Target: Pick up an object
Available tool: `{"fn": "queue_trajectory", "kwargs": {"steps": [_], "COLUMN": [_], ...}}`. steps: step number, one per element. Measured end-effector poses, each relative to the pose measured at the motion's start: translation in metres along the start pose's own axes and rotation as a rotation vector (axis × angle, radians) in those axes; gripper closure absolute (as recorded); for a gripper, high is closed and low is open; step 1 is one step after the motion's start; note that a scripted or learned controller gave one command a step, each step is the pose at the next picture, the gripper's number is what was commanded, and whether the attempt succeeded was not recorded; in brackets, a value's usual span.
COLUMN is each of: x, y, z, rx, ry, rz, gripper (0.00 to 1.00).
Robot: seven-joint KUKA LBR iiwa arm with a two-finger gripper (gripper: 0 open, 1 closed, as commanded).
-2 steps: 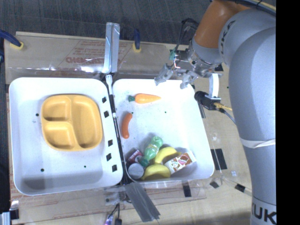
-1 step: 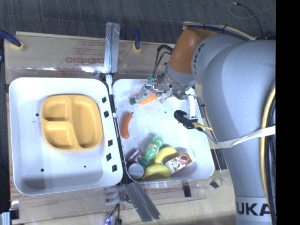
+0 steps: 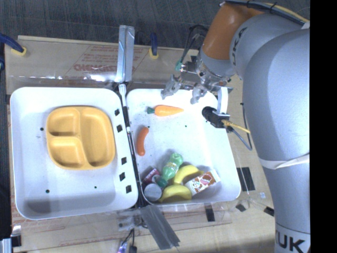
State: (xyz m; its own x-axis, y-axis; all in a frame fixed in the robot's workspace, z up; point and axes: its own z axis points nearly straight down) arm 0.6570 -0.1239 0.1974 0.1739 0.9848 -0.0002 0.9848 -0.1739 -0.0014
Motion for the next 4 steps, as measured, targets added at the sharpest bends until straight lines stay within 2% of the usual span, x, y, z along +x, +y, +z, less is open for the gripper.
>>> {"fn": "queue_trajectory", "kwargs": {"steps": [1,2,3,4], "x": [-0.005,-0.088,-0.033,-0.009], "y": [-0.001,0.003,0.005,0.001], "z": [0.107,-0.028,0.016,0.106], "rx": [0.007,-0.003,0.003,0.003], "ry": [-0.001,0.000,0.001,0.000], "rz": [-0.240,-0.122,-0.330,-0.308], "gripper": [0.00,0.00,0.00,0.00]}}
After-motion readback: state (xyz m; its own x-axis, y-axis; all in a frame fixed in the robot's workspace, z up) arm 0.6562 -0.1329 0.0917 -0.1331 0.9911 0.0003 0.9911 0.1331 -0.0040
